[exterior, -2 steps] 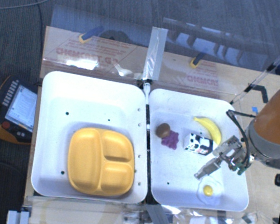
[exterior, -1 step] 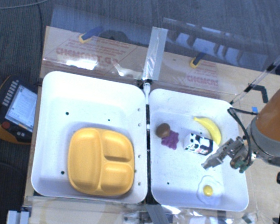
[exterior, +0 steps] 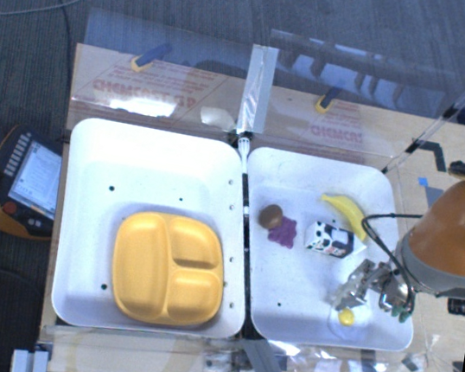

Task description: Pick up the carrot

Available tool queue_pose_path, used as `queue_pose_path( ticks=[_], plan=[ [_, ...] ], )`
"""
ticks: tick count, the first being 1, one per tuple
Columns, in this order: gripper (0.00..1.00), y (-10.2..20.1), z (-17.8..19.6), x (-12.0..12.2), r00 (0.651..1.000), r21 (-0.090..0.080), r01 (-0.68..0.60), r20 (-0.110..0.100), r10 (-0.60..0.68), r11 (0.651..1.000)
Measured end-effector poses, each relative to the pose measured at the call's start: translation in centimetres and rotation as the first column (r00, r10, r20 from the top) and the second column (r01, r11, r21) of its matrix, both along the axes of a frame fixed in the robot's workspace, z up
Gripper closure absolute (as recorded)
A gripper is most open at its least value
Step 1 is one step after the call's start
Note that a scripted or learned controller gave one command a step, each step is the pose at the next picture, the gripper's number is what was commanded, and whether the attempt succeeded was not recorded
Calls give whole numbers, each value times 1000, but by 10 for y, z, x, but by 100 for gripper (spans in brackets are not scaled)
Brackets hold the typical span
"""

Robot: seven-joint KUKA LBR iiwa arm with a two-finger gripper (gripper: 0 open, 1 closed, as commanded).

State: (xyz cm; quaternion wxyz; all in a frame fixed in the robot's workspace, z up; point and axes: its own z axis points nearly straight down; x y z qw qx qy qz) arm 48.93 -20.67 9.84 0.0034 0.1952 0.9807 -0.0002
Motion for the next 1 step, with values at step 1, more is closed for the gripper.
queue_pose_path(
  ticks=[1],
  plan=[
    [100, -5, 38, -4, 974, 2, 225, -4, -225, 974]
  ],
)
